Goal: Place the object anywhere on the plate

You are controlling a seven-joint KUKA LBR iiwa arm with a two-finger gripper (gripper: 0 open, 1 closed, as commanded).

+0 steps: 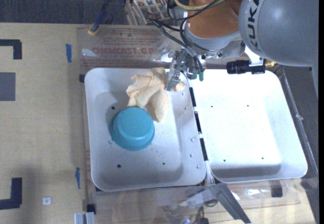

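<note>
Banana bunch (148,95), pale yellow, lying in the left bin (101,167) toward its far edge, touching the upturned blue bowl (132,127). No plate to be made out anywhere. End effector (176,77) low at the bunch's right end, near or touching it; grip impossible to tell. Nothing lifted, judging by this: task barely begun.
</note>
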